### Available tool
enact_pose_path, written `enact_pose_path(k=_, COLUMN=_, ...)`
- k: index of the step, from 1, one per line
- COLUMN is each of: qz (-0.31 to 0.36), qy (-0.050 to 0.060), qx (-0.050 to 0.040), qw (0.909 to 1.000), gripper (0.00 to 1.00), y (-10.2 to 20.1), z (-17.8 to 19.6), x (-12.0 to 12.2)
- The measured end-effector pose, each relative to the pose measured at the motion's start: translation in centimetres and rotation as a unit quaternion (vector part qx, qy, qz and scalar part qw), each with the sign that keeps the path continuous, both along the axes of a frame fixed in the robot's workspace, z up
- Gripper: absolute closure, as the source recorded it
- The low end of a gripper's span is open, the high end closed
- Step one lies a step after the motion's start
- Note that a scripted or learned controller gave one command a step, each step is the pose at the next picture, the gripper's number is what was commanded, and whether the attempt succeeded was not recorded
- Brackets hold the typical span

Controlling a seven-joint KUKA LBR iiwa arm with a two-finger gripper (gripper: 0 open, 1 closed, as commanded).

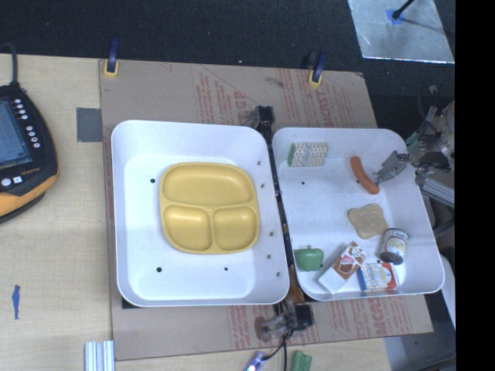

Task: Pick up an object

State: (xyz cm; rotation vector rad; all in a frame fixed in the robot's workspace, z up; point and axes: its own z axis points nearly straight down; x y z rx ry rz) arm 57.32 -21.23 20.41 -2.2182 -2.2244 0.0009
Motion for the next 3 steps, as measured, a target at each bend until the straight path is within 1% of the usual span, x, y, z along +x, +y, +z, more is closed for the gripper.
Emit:
enact_pose_path(k=1, qz=0.001, qy=0.002, qx=0.0001, qw=1.0, gripper=0.0, y=0.1, z=-8.3, x=5.5)
enact_pose_path(k=2, qz=0.0, qy=0.0, qx=0.0005, qw=1.0, gripper=0.0, y=2.4, z=-6.8, x=7.8)
enact_pose_path(k=3, qz=0.0, qy=0.001, qx=-0.0003, qw=1.0, gripper=0.0, y=0.6, z=-7.3, x=3.3)
